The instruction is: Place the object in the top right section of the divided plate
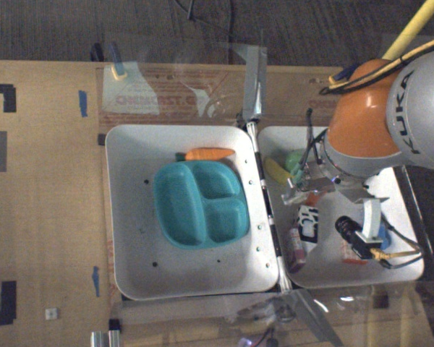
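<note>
Wooden bench [43, 194], pale, marked with black and blue tape; two shallow white bins sit side by side on it. Arm [380, 121] reaches in from the right, grey with an orange band, its wrist over the right bin [409, 266].

Gripper [304, 192] hangs low over that bin's left half, near the wall shared with the left bin. It is partly masked by the wrist, so whether it is spread or pressed together cannot be told, nor whether it grasps anything.

- Just beside it, toward the far wall: yellow piece [276, 170] lying at a slant, with a green piece [295, 159] next to it, partly under the wrist.
- Just below the gripper: black-and-white packet [309, 223].
- Beside the packet, along the left wall: dark maroon tube [295, 247].
- Farther right, near the front wall: small red item [351, 257].

Left bin [130, 266]: teal divided plate [175, 212] lies flat, about centre. It has one large compartment on the left and two smaller ones on the right. Upper right compartment [218, 182] shows bare teal. Orange carrot-like piece [210, 153] lies just beyond the plate's far rim, against the bin's far wall; whether it touches the plate cannot be told.

Which loose item is meant for the plate cannot be told; all lie off it.
</note>
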`<state>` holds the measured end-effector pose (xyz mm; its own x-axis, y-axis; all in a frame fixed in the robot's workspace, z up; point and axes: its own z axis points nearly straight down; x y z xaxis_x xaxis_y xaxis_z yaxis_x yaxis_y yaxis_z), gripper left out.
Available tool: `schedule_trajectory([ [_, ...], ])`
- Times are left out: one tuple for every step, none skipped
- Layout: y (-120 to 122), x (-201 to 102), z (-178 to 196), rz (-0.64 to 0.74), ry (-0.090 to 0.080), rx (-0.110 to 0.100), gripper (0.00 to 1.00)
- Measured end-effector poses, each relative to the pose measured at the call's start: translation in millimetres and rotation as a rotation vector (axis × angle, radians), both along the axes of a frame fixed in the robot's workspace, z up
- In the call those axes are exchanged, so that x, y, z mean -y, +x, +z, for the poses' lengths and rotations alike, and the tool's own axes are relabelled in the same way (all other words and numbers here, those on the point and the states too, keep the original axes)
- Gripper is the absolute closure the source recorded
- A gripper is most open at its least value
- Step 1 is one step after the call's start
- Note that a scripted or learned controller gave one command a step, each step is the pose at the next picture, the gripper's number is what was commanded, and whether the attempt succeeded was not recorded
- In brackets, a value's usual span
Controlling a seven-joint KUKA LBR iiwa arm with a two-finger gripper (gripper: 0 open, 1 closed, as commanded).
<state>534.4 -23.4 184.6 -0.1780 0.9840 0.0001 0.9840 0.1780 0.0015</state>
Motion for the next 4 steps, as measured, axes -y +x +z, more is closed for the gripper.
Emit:
schedule_trajectory([
  [-54.1, -51.0, -0.5, 0.092, 0.001, -0.003, 1.0],
  [-55.1, -90.6, -0.3, 0.441, 0.001, -0.002, 1.0],
  [-54.8, -86.6, 0.0, 0.747, 0.0, -0.001, 1.0],
  [-54.3, -47.6, 0.2, 0.99, -0.001, 0.0, 1.0],
])
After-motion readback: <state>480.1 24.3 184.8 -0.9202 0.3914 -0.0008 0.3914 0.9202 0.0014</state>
